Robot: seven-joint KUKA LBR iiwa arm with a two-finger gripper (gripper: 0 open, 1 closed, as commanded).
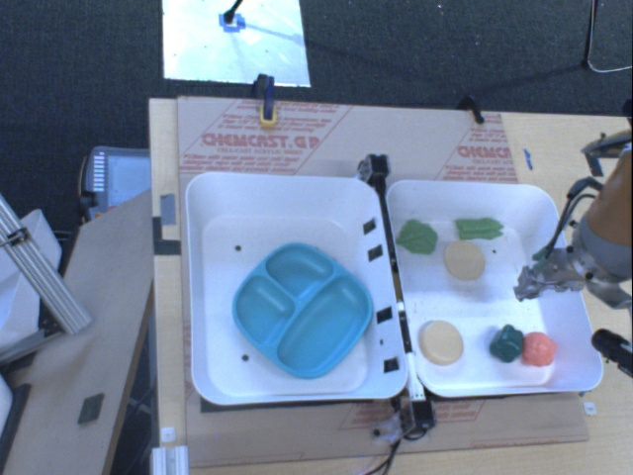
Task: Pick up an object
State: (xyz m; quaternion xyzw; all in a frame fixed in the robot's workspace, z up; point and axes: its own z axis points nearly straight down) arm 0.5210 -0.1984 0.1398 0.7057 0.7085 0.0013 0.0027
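Observation:
The right bin (534, 206) holds several small items: a green leafy piece (417, 237), a green flat piece (479, 229), a beige round cookie (464, 260), another beige disc (441, 342), a dark green lump (506, 342) and a red-orange ball (538, 348). My gripper (534, 283) hangs over the right side of that bin, above and slightly right of the dark green lump and the ball. Its fingers look grey and blurred, and nothing shows between them.
The left bin (218, 206) holds a blue divided plate (302, 308). A black divider (386, 265) with clips runs between the bins. Brown cardboard (297, 137) lies under both bins. The arm's body (608, 226) fills the right edge.

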